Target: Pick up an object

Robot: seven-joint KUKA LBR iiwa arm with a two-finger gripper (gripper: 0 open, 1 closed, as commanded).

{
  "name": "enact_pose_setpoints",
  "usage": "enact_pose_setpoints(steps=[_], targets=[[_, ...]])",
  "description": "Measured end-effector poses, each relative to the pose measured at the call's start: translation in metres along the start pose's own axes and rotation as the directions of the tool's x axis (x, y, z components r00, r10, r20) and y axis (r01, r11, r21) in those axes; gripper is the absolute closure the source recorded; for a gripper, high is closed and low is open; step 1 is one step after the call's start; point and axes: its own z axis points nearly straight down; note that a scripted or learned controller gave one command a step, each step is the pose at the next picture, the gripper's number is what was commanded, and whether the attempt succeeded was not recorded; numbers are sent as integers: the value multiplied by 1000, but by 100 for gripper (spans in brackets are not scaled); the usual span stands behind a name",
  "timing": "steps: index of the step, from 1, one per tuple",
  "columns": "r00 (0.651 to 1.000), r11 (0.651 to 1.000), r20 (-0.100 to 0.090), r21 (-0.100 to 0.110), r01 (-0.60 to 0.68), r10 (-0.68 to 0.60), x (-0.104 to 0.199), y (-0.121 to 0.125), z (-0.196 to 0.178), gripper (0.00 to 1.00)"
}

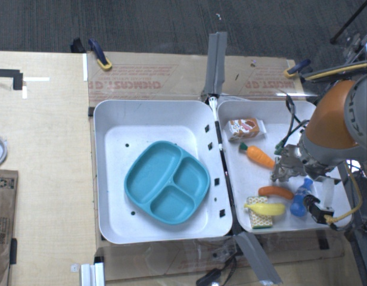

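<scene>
Fingers (283,173), state indiscernible, poised above sausage (276,191), carrot (260,157) beside them; we advise descending squarely over one toy.

plate (166,182) in left bin (106,159), carrot (259,157) right

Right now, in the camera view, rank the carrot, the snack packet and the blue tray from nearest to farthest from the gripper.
From the gripper:
1. Carrot, just to its left, right bin.
2. Snack packet, farther up-left, near that bin's far edge.
3. Blue tray, farthest, in the left bin.
</scene>
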Motion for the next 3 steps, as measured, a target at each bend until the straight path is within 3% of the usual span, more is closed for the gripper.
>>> enact_pose_setpoints(steps=[1,2,3], targets=[[1000,1000,0,0,1,-1,0,0,0,0],[1000,1000,1,5,-3,3,-1,0,-6,100],[1000,1000,0,6,-2,2,-1,0,-5,0]])
